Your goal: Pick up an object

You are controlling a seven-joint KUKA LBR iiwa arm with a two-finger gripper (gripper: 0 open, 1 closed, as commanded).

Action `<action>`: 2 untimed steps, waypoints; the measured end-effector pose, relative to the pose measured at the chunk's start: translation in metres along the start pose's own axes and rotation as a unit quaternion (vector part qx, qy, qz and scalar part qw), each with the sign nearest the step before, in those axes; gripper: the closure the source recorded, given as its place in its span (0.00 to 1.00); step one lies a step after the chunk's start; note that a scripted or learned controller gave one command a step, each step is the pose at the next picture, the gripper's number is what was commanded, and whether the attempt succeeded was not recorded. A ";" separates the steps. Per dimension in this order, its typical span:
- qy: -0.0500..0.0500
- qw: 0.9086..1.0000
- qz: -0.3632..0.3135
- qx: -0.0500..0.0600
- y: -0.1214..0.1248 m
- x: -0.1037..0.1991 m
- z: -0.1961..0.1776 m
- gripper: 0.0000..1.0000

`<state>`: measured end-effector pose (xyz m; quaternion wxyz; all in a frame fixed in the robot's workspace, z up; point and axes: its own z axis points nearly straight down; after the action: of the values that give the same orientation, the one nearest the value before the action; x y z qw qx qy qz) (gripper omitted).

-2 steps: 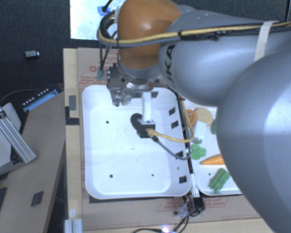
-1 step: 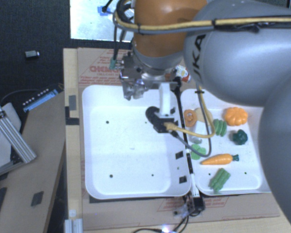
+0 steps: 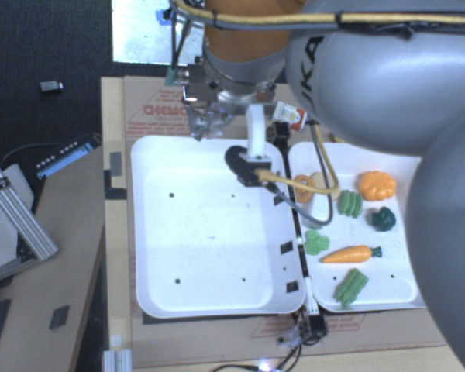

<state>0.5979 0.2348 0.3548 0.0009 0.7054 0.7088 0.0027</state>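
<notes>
My gripper (image 3: pixel 207 121) hangs over the far edge of the left white bin (image 3: pixel 209 239), below the orange wrist band. Nothing shows in its grasp. The toy foods lie in the right bin (image 3: pixel 395 293): an orange pumpkin (image 3: pixel 377 184), a ridged green piece (image 3: pixel 349 204), a dark green broccoli (image 3: pixel 384 218), a pale green leafy piece (image 3: pixel 316 243), a carrot (image 3: pixel 349 254) and a green corn-like piece (image 3: pixel 350 286). A tan piece (image 3: pixel 315 184) lies partly behind the yellow cable.
A small red and white object (image 3: pixel 291 115) sits at the far rim near the divide between the bins. The big grey arm covers the right bin's far right part. Cardboard lies under both bins.
</notes>
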 end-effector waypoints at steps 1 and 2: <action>0.000 1.000 0.002 0.000 0.033 0.000 -0.024 1.00; 0.000 1.000 0.001 -0.001 0.073 -0.001 -0.064 1.00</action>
<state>0.6701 0.2340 0.4197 0.0016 0.7064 0.7078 0.0036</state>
